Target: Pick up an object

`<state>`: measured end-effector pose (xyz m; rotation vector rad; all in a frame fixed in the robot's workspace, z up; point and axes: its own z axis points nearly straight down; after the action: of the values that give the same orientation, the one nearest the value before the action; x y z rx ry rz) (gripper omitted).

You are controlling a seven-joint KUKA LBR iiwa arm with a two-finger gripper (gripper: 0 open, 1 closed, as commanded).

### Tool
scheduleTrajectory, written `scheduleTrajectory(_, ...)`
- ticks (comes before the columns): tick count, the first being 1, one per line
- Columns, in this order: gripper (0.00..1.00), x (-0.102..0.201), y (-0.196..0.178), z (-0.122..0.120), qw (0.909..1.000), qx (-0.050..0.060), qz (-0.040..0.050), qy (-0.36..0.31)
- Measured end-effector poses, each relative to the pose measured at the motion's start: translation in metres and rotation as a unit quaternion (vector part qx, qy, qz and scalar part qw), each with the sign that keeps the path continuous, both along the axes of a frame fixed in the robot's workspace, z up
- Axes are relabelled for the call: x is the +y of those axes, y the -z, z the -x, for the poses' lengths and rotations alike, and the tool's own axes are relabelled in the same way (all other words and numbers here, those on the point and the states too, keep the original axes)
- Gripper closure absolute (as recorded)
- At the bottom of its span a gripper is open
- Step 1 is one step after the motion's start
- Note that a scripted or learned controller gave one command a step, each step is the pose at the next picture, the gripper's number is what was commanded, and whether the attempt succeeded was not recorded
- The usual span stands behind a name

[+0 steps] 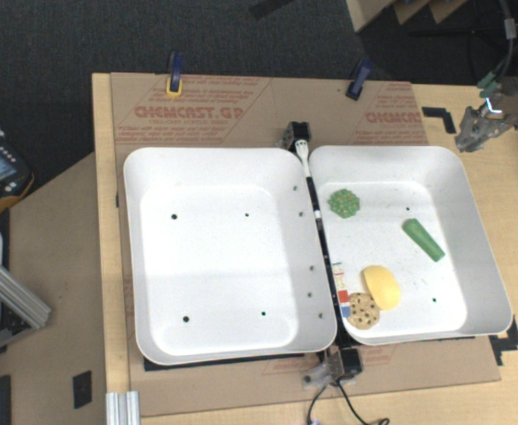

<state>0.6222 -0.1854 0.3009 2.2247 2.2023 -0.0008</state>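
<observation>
The right bin [471,193] holds several small items. A bumpy green ball [344,204] lies near its upper left, and a green cylinder [423,239] lies slanted toward its right. A yellow lemon-shaped piece [382,286] rests near the front, touching a round cookie [362,310] just left and below it. A small red and blue item [344,297] sits against the bin's left wall. My gripper [476,133] hangs at the far right, beyond the right bin's back right corner and over the cardboard, apart from all the items.
The left bin [152,237] stands beside the right one on a cardboard sheet [241,104] held by a yellow clamp [174,80] and a blue clamp [359,80]. A black divider strip [313,204] runs between the bins. Cables trail off the front edge.
</observation>
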Motion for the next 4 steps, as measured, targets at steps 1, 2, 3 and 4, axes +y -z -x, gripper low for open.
scheduleTrajectory(1, 1.00, 0.073, -0.001, 0.058, 0.9999, 0.006, -0.0055, -0.007)
scheduleTrajectory(2, 1.00, 0.147, -0.013, 0.013, 0.9999, 0.001, -0.0047, -0.010)
scheduleTrajectory(3, 1.00, 0.120, -0.046, 0.080, 1.0000, 0.004, -0.0044, -0.003)
scheduleTrajectory(4, 1.00, 0.186, -0.015, 0.038, 1.0000, 0.003, -0.0045, -0.008)
